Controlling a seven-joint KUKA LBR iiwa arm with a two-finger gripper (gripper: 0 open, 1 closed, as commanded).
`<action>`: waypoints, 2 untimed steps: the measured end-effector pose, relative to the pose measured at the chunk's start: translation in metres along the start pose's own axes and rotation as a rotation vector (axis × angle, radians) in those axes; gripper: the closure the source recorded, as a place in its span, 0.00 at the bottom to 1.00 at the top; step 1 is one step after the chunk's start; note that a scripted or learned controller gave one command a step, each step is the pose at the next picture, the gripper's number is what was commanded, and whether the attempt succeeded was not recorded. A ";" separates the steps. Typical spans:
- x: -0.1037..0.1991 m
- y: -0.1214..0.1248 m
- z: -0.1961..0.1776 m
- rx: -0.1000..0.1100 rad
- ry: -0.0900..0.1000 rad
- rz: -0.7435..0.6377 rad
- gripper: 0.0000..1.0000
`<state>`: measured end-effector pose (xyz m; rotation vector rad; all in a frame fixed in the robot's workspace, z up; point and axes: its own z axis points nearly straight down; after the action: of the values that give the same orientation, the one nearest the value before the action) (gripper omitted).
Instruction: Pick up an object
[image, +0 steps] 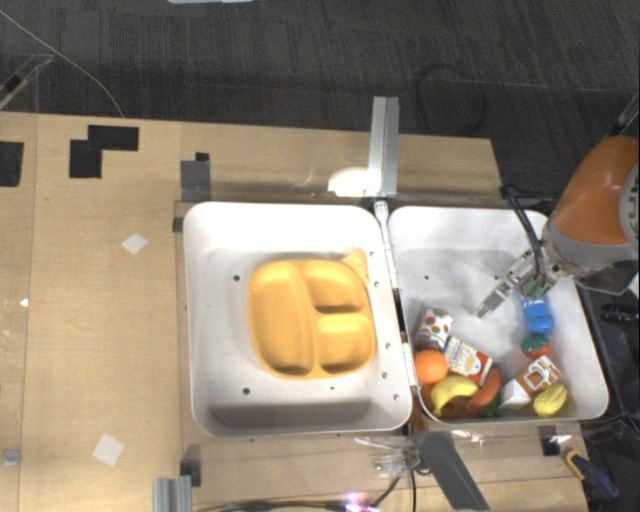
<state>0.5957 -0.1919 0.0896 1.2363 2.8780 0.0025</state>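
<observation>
A blue block (538, 318) lies near the right wall of the right-hand bin (450, 235), just below the gripper (512, 288) of the grey-and-orange arm (598, 205) reaching in from the right. The fingers appear spread and carry nothing; the blue block is close beside them but not between them. The pick looks to be at the approach stage, with no object yet secured. Toward the bin's front corner crowd an orange (431, 367), a banana (452, 392), a lemon (551, 401) and several small printed cartons (466, 356). The next move likely calls for centring over one piece, descending and closing without snagging neighbours. In the left bin (215, 300) sits a yellow divided tray (311, 316).
</observation>
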 end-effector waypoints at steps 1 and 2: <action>0.032 0.096 0.002 -0.003 0.002 0.314 0.00; 0.020 0.038 -0.077 -0.002 -0.002 0.083 0.00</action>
<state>0.6084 -0.1510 0.1670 1.3530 2.8219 0.0041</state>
